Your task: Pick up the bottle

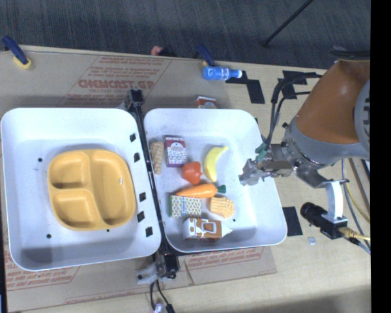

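Observation:
A small blue bottle [219,74] with a pale cap lies on its side on the bench, beyond the far rim of the right bin [264,223]. My gripper [251,173] hangs over the right side of that bin, well short of the bottle and to its lower right. It is just right of a yellow banana [214,162]. Nothing shows in its grasp. The grey arm with its orange band [332,109] comes in from the right.
The right bin holds several toy foods: a red box [175,150], a tomato [191,171], a carrot [197,190], a waffle [221,207] and a carton [204,227]. A yellow divided plate [91,188] lies in the left bin [19,135]. Blue clamps [17,52] grip the bench's far edge.

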Robot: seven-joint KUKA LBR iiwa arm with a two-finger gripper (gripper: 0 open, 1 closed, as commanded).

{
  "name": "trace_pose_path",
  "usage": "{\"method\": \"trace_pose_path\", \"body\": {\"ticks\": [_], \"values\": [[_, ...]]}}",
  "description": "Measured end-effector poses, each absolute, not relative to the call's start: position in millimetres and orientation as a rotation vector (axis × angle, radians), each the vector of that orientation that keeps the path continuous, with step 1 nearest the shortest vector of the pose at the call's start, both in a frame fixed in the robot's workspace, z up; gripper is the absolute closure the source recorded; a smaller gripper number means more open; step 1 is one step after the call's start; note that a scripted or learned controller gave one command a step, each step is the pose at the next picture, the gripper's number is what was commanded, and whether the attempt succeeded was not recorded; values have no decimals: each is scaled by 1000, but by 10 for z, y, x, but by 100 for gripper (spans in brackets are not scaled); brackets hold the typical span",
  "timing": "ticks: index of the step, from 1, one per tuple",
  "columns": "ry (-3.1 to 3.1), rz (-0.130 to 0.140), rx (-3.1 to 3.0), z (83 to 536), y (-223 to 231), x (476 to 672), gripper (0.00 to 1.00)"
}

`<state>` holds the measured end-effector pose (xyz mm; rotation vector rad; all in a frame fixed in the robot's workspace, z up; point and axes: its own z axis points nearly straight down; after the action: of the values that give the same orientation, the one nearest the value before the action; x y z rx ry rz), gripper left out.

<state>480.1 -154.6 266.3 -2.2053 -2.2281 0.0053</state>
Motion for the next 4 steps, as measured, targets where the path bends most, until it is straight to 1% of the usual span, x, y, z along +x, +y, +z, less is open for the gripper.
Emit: {"method": "trace_pose_path", "body": {"ticks": [1, 2, 3, 4], "values": [[-1948, 5, -2458, 2267, -2108, 4758, 100], [-1782, 3, -2584, 2798, -2045, 4765, 100], [-2090, 3, -2340, 2668, -2022, 4764, 100], [-1780, 6, -2582, 2152, -942, 4759, 100]]}}
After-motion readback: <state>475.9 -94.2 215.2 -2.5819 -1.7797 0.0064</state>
